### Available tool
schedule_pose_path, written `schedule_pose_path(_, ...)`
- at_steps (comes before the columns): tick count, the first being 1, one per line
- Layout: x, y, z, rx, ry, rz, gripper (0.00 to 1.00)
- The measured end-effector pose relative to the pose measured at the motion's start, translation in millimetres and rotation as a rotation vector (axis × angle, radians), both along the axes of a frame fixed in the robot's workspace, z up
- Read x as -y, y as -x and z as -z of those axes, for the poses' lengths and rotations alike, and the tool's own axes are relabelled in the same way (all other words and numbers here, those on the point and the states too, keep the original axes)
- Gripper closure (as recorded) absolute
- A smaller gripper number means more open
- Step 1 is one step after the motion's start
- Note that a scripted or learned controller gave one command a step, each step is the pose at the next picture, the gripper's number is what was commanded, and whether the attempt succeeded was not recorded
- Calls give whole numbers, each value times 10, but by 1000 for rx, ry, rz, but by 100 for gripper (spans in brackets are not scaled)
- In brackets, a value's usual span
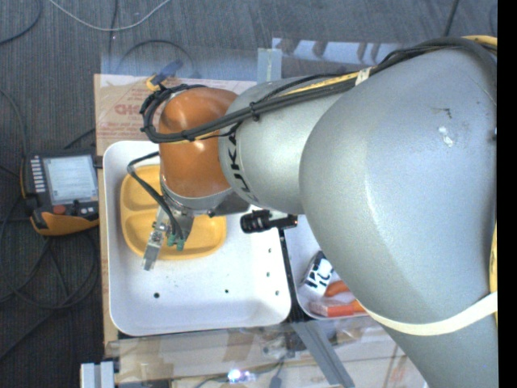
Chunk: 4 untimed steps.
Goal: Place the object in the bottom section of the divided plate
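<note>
A yellow divided plate [134,210] lies in the left white bin [202,297], toward its upper left, and the arm's orange band hides much of it. My gripper [164,242] hangs over the plate's lower edge, pointing down and to the left. A small green thing [173,236] sits right at the gripper's tip, above the plate's lower section. I cannot make out whether it is held or simply lies on the plate.
The big grey arm covers the right half of the view and most of the right bin [300,301]. In that bin's visible corner lie a white packet with black print [319,276] and an orange-red item [343,304]. A handheld screen unit [63,186] sits off the bench at left.
</note>
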State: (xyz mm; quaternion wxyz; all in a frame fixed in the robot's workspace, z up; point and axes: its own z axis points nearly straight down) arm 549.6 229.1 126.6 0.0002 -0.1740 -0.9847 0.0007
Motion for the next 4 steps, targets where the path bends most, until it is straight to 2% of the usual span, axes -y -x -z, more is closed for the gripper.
schedule_pose_path(1, -11, 10, -79, -3, 0, -1, 100)
schedule_pose_path(2, -53, 489, -864, 0, -2, -3, 100)
schedule_pose_path(3, -53, 489, -864, 0, -1, -3, 0)
schedule_pose_path(4, 64, -125, -2434, 4, 0, -9, 0)
